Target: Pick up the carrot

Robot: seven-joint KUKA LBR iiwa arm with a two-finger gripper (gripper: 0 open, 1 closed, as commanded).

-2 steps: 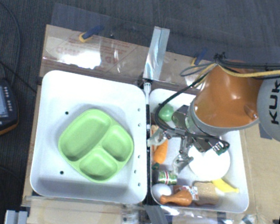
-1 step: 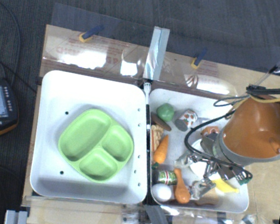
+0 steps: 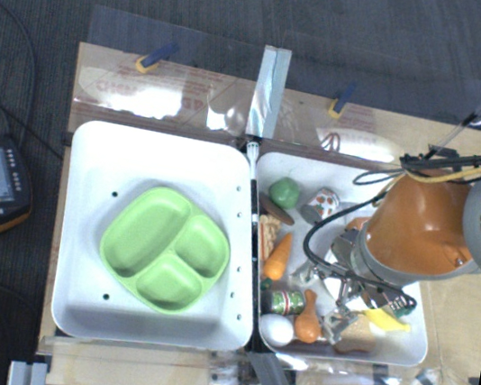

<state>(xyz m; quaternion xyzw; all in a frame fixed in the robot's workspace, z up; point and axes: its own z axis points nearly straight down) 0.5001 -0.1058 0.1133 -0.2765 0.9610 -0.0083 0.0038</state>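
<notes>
Hand (image 3: pixel 340 315) low in right bin (image 3: pixel 415 349), carrot (image 3: pixel 278 255) loose.
Carrot lies left of hand, untouched, near green can (image 3: pixel 285 300); finger state can't tell.

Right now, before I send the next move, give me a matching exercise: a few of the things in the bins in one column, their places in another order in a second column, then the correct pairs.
Things:
1. orange tapered carrot
2. light green three-compartment plastic plate
3. white egg
4. round green ball-shaped item

Places:
A. front left corner of the right bin
B. middle of the left bin
C. back left part of the right bin
D. by the right bin's left wall, about midway along it, left of the gripper

Pairs: 1-D, 2-B, 3-A, 4-C
</notes>
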